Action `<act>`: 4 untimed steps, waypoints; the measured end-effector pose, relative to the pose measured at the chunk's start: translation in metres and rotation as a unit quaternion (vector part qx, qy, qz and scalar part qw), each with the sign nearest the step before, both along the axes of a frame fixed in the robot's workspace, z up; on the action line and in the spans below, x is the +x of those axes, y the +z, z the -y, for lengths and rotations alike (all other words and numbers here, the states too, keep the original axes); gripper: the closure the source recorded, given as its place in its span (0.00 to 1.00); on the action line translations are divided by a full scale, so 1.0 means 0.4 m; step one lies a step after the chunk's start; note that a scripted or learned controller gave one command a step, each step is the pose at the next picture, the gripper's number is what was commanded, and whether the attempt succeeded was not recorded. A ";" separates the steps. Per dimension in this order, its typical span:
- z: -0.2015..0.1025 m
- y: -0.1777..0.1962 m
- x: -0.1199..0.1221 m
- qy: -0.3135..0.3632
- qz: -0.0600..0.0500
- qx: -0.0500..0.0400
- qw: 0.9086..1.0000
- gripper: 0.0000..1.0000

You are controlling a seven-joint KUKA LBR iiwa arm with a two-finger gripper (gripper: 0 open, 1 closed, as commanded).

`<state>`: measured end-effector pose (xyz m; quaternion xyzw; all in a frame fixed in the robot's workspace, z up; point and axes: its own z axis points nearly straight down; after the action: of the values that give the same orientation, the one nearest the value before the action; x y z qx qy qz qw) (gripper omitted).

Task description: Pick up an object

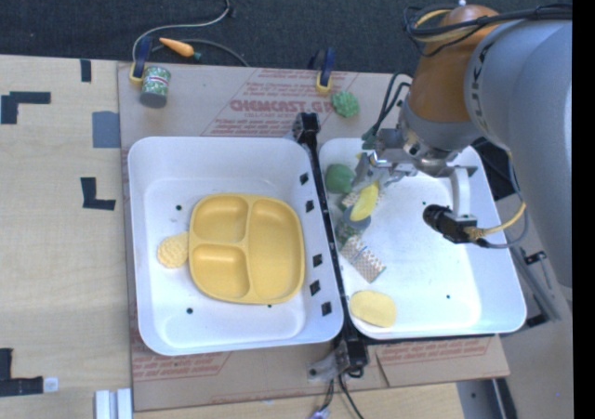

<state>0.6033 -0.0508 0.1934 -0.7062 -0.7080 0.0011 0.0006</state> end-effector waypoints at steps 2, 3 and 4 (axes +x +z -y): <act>-0.124 0.056 -0.059 0.000 0.000 0.001 1.000 1.00; -0.306 -0.025 -0.047 0.000 0.000 0.001 1.000 1.00; -0.456 0.096 -0.209 0.001 0.000 0.001 1.000 1.00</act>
<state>0.5196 0.1315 0.2318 -0.7057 -0.7085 0.0006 0.0011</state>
